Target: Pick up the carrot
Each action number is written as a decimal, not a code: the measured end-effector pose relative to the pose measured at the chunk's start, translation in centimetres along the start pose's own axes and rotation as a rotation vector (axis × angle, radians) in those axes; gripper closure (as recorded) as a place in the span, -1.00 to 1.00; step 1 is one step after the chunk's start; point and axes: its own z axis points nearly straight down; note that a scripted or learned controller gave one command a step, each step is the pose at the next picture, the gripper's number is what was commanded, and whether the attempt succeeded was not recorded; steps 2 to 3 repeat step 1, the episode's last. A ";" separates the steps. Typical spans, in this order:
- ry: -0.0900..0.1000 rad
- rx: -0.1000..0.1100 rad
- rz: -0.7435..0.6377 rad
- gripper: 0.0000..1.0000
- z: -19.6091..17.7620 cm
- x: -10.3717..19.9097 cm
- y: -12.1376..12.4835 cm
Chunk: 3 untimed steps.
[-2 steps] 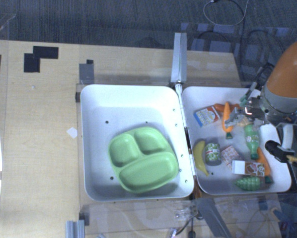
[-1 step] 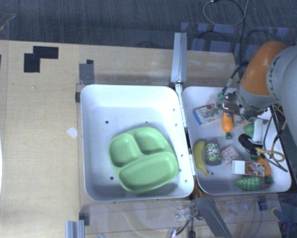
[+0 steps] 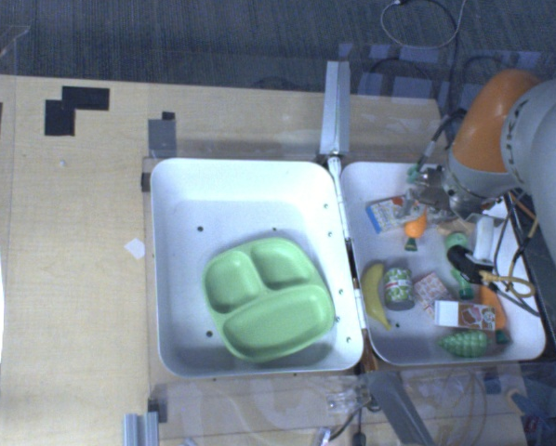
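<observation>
In the right-hand bin [image 3: 536, 347], near its upper middle, the gripper [image 3: 425, 199] is hanging low over a small carrot [image 3: 414, 226], an orange stub with a green tip at its lower end. The carrot is lying just below the claw in the camera view, touching or almost touching it, with its long axis running roughly up and down the picture, green end pointing toward the banana [image 3: 375, 293]. The fingers' spread is too blurred against the clutter to make out, so it cannot be told whether anything is sitting between them. A blue-and-white packet [image 3: 384, 215] is resting just left of the carrot. The coming move is likely calling for a short straight drop, jaws set across the carrot's length. A second orange piece [image 3: 493, 307] is lying at the bin's lower right.
</observation>
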 end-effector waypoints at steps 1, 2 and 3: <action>-0.007 0.017 0.069 1.00 -12.9 -0.9 1.1; -0.007 0.017 0.069 1.00 -12.9 -0.9 1.1; -0.007 0.017 0.069 1.00 -12.9 -0.9 1.1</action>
